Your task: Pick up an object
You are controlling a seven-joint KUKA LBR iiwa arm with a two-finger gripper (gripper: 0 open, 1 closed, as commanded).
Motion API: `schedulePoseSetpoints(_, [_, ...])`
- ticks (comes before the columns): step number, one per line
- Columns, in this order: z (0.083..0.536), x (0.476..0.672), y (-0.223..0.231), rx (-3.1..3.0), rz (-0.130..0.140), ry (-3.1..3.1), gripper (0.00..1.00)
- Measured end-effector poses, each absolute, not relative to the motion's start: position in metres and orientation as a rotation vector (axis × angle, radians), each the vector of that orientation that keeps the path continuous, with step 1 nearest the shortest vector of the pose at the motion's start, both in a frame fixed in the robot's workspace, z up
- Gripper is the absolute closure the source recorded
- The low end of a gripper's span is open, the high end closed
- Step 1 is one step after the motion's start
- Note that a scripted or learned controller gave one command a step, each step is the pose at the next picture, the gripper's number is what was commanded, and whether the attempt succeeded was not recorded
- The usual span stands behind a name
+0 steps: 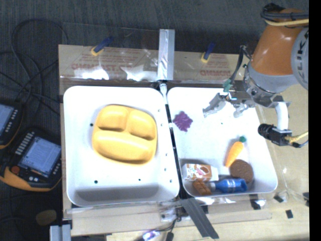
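Note:
My gripper point(226, 107) hangs over the upper part of the right bin point(210, 144), its two fingers spread apart with nothing between them. A purple crumpled object point(183, 120) lies to its left near the divider. Below it, a toy carrot point(234, 152) rests near the bin's right side, above a brown round cookie point(242, 170). A blue bottle point(228, 186), a small printed packet point(199, 172) and a brown lump point(201, 187) lie along the bin's front wall. A big yellow divided tray point(124, 133) fills the middle of the left bin point(80, 179).
Grey arm with orange band point(278, 49) reaches in from the upper right. Handheld controllers point(30, 157) sit left of the bench. Plastic sheeting with blue and yellow clips point(150, 64) lines the back edge.

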State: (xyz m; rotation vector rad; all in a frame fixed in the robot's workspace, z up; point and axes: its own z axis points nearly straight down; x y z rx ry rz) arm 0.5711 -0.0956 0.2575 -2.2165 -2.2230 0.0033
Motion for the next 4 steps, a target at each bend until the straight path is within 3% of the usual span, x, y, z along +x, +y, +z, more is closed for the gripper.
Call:
schedulePoseSetpoints(1, [0.198,0.487,-0.159,-2.062,0.002,-2.367,0.0])
schedulePoseSetpoints(2, [0.09,0.522,-0.196,-2.049,-0.012,-2.4,0.0])
schedulePoseSetpoints(3, [0.144,0.545,-0.207,-2.108,0.001,-2.328,0.0])
schedulePoseSetpoints(4, [0.13,0.555,-0.177,-2.128,0.001,-2.307,0.0])
